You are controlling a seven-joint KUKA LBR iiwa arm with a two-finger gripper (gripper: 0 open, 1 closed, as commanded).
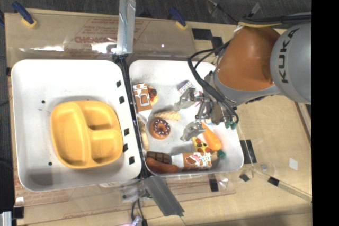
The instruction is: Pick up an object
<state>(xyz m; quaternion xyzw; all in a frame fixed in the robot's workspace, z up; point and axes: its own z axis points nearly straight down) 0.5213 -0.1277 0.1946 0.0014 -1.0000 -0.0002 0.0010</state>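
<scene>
In the right-hand shallow white bin (159, 69), the two-finger gripper (189, 115) hangs low over the toy food with its fingers (185, 99) spread wide and nothing between them, the chocolate-glazed ring doughnut (159, 128) just beside them and the orange plastic carrot (211, 138) near the wrist. The pieces are packed close, so closing here could nip an edge or shove a neighbour aside. How near the fingertips are to the bin floor is hard to judge from this slant.
</scene>
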